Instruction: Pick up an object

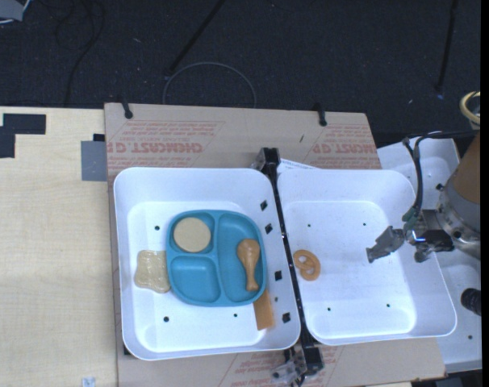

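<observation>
In the left bin a blue sectioned tray (198, 279) holds a round tan cookie (190, 234) and a brown drumstick (250, 263). A pale bread slice (152, 271) lies beside the tray's left edge, and an orange-brown strip (263, 310) lies at its lower right corner. A small brown pretzel (307, 264) lies at the left side of the right bin. My gripper (399, 243) hangs over the right side of the right bin, well apart from the pretzel. Its fingers are spread and nothing is between them.
Two white bins (349, 333) sit side by side on a cardboard sheet (228, 139), joined by a black clamp strip (275, 216). The arm's cables (416, 176) loop above the right bin's far right corner. A light wooden bench (43, 256) extends to the left.
</observation>
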Robot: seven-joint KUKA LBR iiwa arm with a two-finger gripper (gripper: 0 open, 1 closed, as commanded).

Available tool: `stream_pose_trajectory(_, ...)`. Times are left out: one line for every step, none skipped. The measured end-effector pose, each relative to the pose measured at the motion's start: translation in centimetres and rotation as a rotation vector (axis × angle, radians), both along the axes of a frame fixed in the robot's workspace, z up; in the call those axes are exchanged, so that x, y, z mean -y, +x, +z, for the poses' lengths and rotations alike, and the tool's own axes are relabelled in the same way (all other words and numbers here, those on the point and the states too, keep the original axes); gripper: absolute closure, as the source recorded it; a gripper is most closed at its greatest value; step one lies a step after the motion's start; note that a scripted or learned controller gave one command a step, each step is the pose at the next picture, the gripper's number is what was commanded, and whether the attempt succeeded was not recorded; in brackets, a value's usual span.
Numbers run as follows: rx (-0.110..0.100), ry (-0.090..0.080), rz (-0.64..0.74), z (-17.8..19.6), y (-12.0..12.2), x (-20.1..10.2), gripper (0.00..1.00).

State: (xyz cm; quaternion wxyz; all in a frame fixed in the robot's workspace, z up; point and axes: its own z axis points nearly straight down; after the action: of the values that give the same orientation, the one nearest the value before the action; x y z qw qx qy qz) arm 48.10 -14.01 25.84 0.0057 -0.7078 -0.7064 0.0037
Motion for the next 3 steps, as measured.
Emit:
stream_pose_trajectory(0.010, -0.002, 0.002, 0.5, 0.2, 0.0, 0.00)
stream_pose_trajectory(0.005, 0.000, 0.002, -5.8, 0.2, -0.5, 0.00)
stream_pose_trajectory(0.004, 0.000, 0.001, -11.9, 0.4, 0.1, 0.00)
